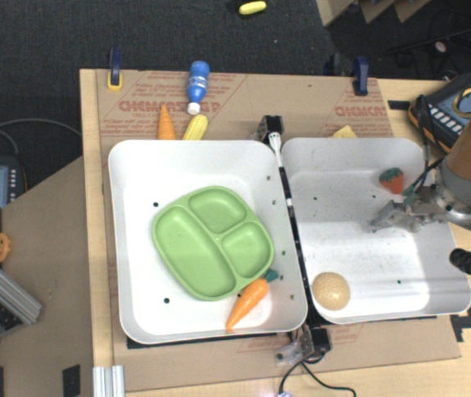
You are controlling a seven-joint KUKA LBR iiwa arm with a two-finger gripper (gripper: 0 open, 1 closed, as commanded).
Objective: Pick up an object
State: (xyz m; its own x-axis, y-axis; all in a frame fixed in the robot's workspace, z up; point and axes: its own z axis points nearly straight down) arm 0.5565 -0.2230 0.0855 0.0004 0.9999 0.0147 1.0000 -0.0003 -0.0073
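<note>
Cardboard (244, 89) print: red, partly readable "CHEMGR…", far edge.
Gripper (384, 218): over right bin (359, 255); grip state, cannot tell.
Strawberry (392, 179): right bin's far side.

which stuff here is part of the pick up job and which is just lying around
In the job:
gripper, in the right bin
strawberry, right bin
tan ball, right bin
carrot, left bin
green divided plate, left bin

Lying about, outside the bins:
blue bottle
corn cob
second carrot
yellow item on the floor

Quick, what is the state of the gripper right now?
Gripper: over the right bin, nothing seen between its fingers; open or closed cannot be told.
</note>
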